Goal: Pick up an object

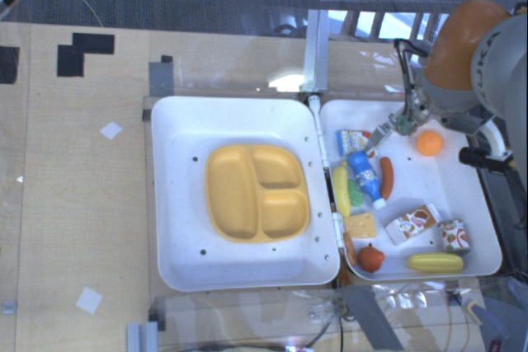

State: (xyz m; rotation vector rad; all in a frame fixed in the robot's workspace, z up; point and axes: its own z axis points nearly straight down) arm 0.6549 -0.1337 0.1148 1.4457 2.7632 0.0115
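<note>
Clutter fills our right bin. Nearest lie a yellow banana and a red tomato, then a small carton and a cheese slice. Farther back, a blue bottle lies beside a red sausage. Beyond them, an orange ball sits just beside our tool, which hovers low; we cannot tell its state. A yellow tray occupies the left bin.
</note>
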